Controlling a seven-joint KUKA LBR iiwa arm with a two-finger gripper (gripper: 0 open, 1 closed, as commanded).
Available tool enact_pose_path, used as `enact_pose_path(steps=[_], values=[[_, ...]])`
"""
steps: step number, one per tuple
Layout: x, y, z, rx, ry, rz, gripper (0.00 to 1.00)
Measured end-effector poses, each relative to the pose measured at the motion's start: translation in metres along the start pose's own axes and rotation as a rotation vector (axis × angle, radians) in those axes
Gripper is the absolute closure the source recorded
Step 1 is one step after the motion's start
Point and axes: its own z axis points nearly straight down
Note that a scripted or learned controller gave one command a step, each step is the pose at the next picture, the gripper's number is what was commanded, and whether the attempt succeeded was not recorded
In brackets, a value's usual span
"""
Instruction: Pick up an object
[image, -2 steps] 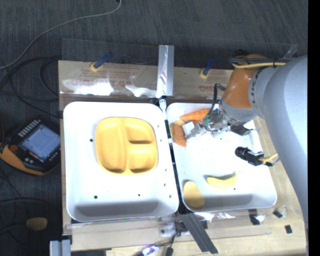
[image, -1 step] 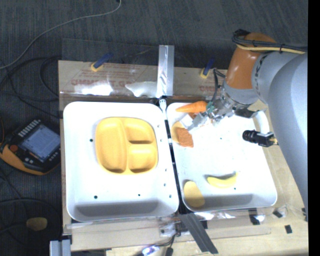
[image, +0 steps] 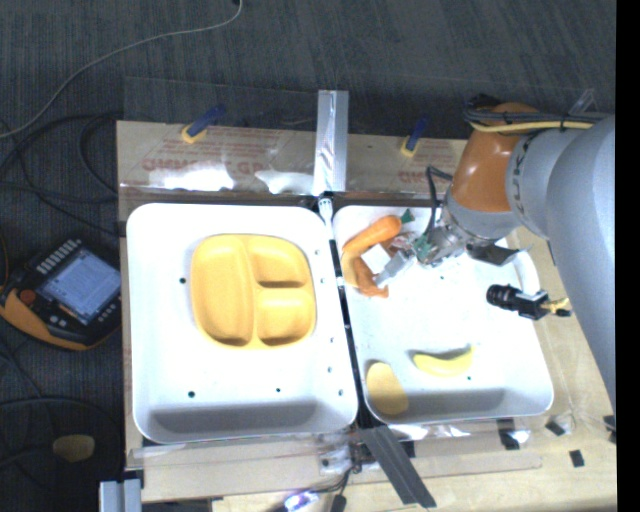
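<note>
Camera view. The arm reaches in from the right and sets the gripper low over the far left part of the right bin. It cannot be told from this angle whether the jaws are apart or together, and nothing is confirmed as held.

Nearest thing: a carrot, curved, lying just left of the jaws and apparently touching the gripper tip. One limb runs across the far side of the jaws with its green end to their right. The other bends down on their left, toward the wall between the bins. Its long axis therefore wraps round the tip and does not lie straight across it.

Other items: a banana lies well apart from the jaws, toward the near edge and slightly right, with its long axis across the view. A yellow lump sits in the near left corner, straight below the jaws in the view. A yellow tray rests in the left bin, well to the jaws' left.

Assessment: the carrot is the likely target. A sound grasp would need the jaws set across one limb, not inside the bend.
</note>
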Motion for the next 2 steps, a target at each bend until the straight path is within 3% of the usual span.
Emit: enact_pose_path(steps=[1, 2], values=[[-0.032, 0.009, -0.012, 0.03, 0.021, 0.055, 0.0], [-0.044, 0.011, -0.047, 0.008, 0.007, 0.06, 0.0]])
